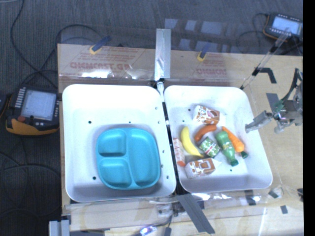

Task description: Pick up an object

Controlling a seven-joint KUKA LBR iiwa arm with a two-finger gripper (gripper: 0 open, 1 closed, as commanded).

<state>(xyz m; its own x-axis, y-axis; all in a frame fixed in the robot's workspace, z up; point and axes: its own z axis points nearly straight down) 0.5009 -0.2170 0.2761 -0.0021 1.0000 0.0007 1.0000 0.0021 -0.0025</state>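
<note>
The right bin [231,98] holds a loose heap of toy groceries. A red and white carton [205,114] lies at the back of the heap. Below it are a yellow banana [188,142], an orange sausage-shaped piece [205,131], a carrot [234,139] and a green bottle [226,148]. A small green can [208,146] sits in the middle of the heap. A second carton [202,167] lies at the front. A thin packet [178,151] leans on the bin's left wall.
The left bin [78,107] holds a blue divided plate [129,157]. A metal fixture [284,113] with a grey bar stands just off the right bin's right rim. A control pendant [32,109] lies on the floor at the left, another [283,26] at the upper right.
</note>
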